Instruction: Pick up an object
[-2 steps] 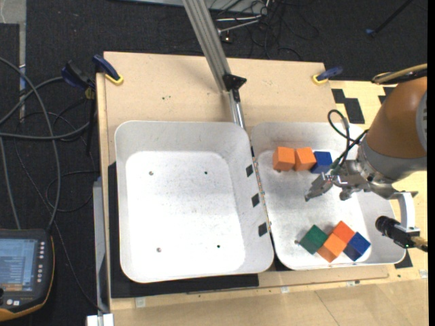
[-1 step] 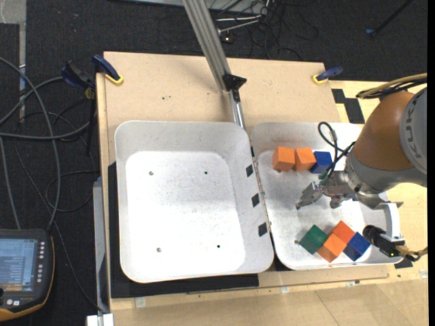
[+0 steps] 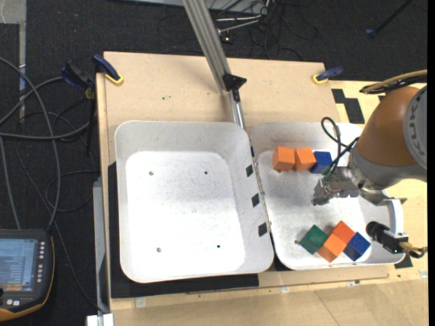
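My claw (image 3: 325, 194) over right bin (image 3: 285, 209), nothing picked yet.
Can't tell claw state; blue block (image 3: 322, 160) just beyond it, green block (image 3: 313, 239) nearer the bin's front rim.

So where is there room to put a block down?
The left bin has a wide bare floor between all its walls. In the right bin, there's bare floor by the divider. It's crowded around the gripper, between the upper blocks and lower blocks.
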Available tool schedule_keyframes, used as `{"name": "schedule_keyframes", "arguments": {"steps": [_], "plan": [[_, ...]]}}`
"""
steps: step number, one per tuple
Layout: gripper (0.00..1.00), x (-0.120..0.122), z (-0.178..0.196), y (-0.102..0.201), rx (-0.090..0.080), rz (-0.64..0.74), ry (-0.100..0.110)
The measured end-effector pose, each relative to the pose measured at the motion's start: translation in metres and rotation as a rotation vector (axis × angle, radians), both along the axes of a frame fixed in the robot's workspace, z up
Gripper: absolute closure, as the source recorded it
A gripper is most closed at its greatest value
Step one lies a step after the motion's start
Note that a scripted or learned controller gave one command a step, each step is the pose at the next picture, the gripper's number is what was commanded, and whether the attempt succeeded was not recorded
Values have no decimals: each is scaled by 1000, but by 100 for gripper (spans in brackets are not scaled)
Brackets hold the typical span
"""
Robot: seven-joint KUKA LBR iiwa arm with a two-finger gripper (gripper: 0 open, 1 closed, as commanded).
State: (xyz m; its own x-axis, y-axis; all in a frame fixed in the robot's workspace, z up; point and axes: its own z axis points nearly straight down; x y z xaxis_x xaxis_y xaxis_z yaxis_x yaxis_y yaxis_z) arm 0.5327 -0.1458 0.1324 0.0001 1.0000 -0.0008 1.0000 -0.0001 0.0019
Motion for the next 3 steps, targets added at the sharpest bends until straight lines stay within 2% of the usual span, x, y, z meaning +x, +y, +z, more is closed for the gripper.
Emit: {"name": "schedule_keyframes", "arguments": {"steps": [1,2,3], "plan": [[100,-8,50,1,-1,2,-4],[100,-7,74,0,-1,2,-3],[100,23,72,47,1,8,-1]]}}
